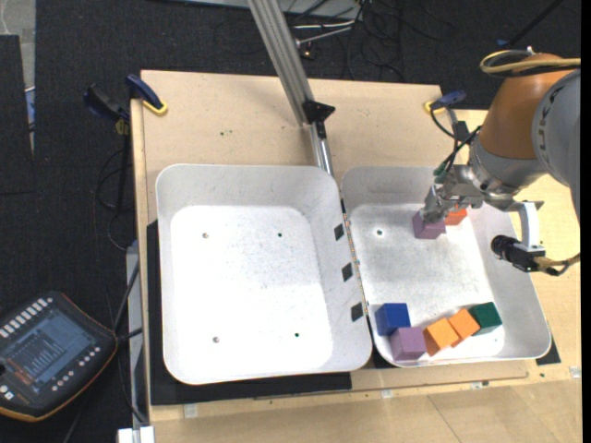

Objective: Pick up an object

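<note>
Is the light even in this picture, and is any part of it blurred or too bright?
In the camera view the light is soft and even; the white bins look bright but keep their speckles; blocks cast faint shadows; the claw area is slightly soft, so its fingers are unclear.

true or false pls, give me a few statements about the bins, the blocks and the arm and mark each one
1. All the blocks lie in the right bin. True.
2. A row of four blocks sits at the near edge of the right bin: blue block, purple block, orange block, green block. True.
3. The tool hangs over the left bin. False: it is over the far part of the right bin.
4. A yellow block lies just below the tool. False: a light purple block and a red-orange block lie there.
5. The arm comes in from the view's right. True.
</note>
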Motion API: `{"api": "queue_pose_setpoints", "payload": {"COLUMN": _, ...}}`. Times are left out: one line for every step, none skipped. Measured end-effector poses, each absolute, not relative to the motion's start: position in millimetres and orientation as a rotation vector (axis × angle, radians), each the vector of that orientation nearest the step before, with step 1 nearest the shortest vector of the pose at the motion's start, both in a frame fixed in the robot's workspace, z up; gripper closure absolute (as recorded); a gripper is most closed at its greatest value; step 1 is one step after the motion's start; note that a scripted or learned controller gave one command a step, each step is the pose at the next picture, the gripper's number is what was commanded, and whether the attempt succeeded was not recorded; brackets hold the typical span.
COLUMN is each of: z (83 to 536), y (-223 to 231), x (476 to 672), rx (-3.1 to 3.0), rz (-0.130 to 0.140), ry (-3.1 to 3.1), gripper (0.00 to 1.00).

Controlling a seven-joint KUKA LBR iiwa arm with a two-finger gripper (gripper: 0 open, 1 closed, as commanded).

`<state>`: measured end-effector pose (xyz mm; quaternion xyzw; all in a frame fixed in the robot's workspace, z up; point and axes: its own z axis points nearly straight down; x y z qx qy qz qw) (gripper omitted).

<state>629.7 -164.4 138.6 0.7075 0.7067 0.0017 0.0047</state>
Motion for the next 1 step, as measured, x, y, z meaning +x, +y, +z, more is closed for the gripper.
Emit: {"api": "queue_pose_setpoints", "payload": {"z": 196.9, "y": -155.5, "x": 627.8, "rx": 2.214, "rz": 0.006, "ry": 2.22, "gripper": 1.0}}
